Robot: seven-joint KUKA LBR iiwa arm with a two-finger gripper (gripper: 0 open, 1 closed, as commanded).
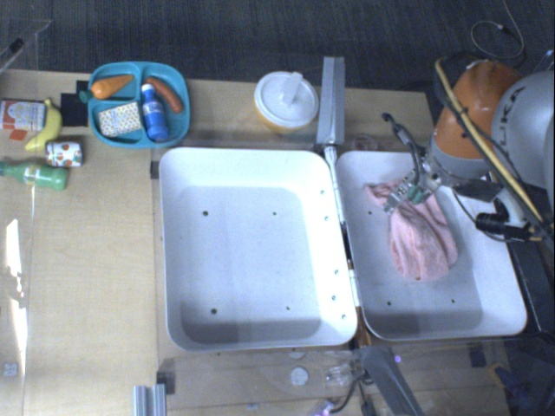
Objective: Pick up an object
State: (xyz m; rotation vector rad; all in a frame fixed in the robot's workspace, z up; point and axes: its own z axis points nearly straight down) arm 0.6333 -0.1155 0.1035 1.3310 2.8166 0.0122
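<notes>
A pink cloth (pixel 422 239) lies crumpled in the right bin (pixel 486 315), stretched out from its upper left corner toward the bin's middle. My gripper (pixel 409 194) reaches in from the right, with the orange-banded wrist (pixel 468 111) behind it. It sits at the cloth's upper end and is shut on a bunched fold there. From that fold the rest of the cloth trails down and to the right onto the bin floor.
The left bin (pixel 251 250) lies beside the right one, parted by a raised divider (pixel 342 232). Behind the bins stand a white lidded cup (pixel 287 100) and a blue tray of toy food (pixel 139 104). Small toys (pixel 43 150) sit at the far left.
</notes>
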